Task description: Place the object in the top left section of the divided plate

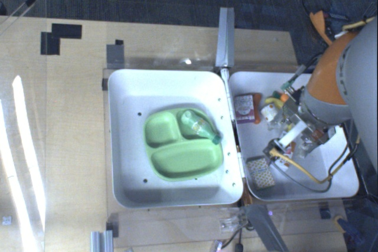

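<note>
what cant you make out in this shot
In the camera view:
- the green see-through thing on the plate: blurred, blends in, cannot identify.
- the packet: label too small to read.
- the yellow and green bits: partly hidden by the arm.
- the right bin: right side covered by the arm.

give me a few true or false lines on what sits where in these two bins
1. The green plate lies in the left bin. True.
2. The green bottle lies in the plate's top left section. False: it lies in the top right section, its cap end over the rim.
3. The arm reaches over the left bin. False: it is over the right bin.
4. A small dark packet lies in the right bin, close to the wall between the bins. True.
</note>
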Controlling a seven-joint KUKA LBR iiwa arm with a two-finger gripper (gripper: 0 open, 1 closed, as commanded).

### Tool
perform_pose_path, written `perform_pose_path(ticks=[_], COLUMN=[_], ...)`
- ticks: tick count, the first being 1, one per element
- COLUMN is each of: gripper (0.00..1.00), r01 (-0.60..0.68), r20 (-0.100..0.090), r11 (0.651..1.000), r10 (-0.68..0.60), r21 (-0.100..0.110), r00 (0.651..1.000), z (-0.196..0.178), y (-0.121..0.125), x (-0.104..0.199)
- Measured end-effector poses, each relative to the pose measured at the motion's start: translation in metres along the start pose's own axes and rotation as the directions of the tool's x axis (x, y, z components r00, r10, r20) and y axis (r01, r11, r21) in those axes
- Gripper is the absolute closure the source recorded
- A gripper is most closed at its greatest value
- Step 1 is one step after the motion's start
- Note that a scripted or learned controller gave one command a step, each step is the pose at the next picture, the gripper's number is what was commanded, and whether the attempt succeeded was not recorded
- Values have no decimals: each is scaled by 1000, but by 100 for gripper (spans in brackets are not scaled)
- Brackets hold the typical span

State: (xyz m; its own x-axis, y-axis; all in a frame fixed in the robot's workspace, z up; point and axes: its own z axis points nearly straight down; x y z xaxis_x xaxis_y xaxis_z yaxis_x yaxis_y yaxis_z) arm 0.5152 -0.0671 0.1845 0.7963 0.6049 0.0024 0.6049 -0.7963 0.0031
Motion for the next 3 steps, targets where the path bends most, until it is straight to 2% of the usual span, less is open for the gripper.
perform_pose_path(ticks=[1, 2, 3], gripper=[0, 100, 100], r01=[25, 33, -113], r20=[1, -1, -1], r11=[1000, 999, 994], r10=[-25, -33, 113], r21=[3, 1, 2], r00=[1000, 999, 994], z=[28, 18, 68], y=[14, 14, 48], x=[-46, -44, -44])
